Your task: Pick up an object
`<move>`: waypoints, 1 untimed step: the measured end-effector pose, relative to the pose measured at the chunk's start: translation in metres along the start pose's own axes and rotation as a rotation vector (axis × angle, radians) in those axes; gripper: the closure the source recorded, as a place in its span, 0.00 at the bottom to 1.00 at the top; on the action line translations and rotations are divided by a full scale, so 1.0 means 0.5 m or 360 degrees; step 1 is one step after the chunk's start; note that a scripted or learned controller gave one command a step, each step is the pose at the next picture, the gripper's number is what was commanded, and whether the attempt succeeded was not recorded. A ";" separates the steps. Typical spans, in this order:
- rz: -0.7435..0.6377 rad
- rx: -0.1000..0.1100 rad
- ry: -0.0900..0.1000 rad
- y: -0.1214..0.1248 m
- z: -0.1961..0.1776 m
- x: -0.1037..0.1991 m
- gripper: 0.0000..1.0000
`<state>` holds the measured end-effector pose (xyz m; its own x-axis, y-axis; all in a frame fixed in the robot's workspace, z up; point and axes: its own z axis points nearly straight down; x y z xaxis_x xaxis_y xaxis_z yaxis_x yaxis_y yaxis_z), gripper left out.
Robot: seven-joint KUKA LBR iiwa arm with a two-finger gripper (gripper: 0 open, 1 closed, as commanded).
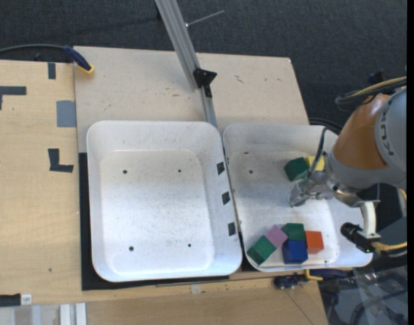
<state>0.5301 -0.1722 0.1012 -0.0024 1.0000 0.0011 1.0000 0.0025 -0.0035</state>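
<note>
The gripper [303, 193] is hovering in the right bin [261, 147] just below a dark green block [296, 168]; its grip state cannot be told.

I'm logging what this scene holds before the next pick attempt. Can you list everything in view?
Bins: 2, white, side by side on the bench; left bin, right bin.
Green blocks: 3, in the right bin; one near the gripper, one at the near edge, one in the cluster.
Pink block: 1, in the near cluster.
Blue block: 1, in the near cluster.
Orange block: 1, in the near cluster.
Metal pole: 1, grey, slanting across the top.
Clamp: 1, blue and yellow, bench's far left.
Arm: 1, grey and orange, from the right.
Gripper: 1, over the right bin.
</note>
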 end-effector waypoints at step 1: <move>0.0003 -0.0012 -0.0005 -0.010 -0.118 -0.012 1.00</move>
<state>0.5254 -0.1783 0.1600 -0.0004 1.0000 -0.0019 1.0000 0.0004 0.0041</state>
